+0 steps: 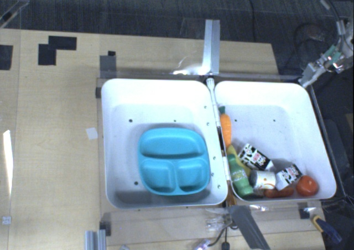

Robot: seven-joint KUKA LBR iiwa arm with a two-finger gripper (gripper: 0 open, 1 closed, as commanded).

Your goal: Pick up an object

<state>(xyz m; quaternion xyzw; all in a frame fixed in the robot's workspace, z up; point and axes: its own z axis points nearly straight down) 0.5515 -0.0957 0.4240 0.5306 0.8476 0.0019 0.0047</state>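
The right bin [276,105] holds a cluster of objects along its near and left sides. An orange carrot [225,127] lies against the left wall. Below it rests a green bottle [239,176]. A black-and-white cow-patterned carton [255,157] sits beside it, and a smaller one [289,175] lies further right. A white can [264,179] lies between them, over a red sausage-like item [279,191]. A red tomato [307,186] is in the near right corner. My gripper [308,74] hangs over the bin's far right corner, well away from every object.
The left bin [119,133] bears a blue divided plate [174,160]. A metal divider post [212,47] stands behind the seam between the bins. The far half of the right bin is bare white floor. Cables run across the dark floor at the back.
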